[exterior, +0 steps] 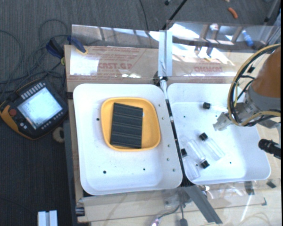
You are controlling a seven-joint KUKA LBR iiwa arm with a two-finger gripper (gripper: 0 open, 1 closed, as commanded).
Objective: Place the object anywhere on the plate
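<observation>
The yellow plate [130,124] sits in the left bin [89,173]. A dark ribbed block [127,125] already lies flat on the plate, right in its middle. Its long side runs from the far rim toward the near rim.

The end effector [222,123] is over the right bin [240,173], near that bin's far right part. It points toward the left. I cannot tell if it is apart or together, and nothing can be seen in it.

So the block lies well to the left of the end effector, across the wall between the two bins. A few small clear pieces with black caps [203,150] lie in the right bin, just below the end effector.

I think the job looks done, since the block rests on the plate.
</observation>
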